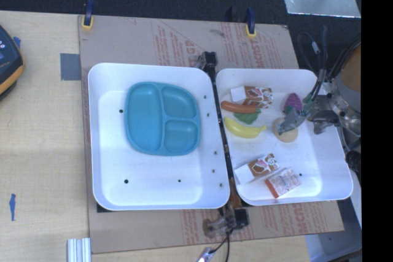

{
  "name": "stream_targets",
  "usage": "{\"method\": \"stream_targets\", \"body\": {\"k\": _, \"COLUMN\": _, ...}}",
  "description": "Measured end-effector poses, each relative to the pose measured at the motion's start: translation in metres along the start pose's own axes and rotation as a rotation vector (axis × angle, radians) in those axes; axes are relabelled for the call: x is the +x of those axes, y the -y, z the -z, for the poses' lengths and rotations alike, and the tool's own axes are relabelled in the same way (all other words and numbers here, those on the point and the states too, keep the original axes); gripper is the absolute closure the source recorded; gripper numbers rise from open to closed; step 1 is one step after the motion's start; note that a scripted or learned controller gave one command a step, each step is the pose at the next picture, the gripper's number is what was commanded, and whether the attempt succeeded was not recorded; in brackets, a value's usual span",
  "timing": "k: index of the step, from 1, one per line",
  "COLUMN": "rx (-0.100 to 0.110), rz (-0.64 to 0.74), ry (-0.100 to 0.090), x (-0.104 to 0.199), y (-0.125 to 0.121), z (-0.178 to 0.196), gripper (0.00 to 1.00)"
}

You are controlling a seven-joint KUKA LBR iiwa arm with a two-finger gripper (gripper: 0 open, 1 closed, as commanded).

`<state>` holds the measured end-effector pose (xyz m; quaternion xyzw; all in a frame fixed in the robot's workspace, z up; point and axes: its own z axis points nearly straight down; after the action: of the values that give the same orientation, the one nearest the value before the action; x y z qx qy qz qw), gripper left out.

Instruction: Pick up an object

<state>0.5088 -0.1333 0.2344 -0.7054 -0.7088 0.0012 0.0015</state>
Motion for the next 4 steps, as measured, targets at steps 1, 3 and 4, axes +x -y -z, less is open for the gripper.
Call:
{"method": "stream_targets", "body": {"k": 1, "rx": -0.006, "rz": 0.002, "ry": 0.003, "x": -0.031, "y": -0.073, "z": -0.140, "gripper": 0.00}}
{"method": "stream_targets", "body": {"k": 3, "rx": -0.003, "rz": -0.002, "ry": 0.002, "x": -0.064, "y": -0.148, "z": -0.060, "gripper": 0.00}}
{"method": "stream_targets", "body": {"k": 4, "rx": 0.001, "rz": 0.001, "ry": 0.000, "x": -0.023, "y": -0.147, "z": -0.139, "gripper": 0.00}}
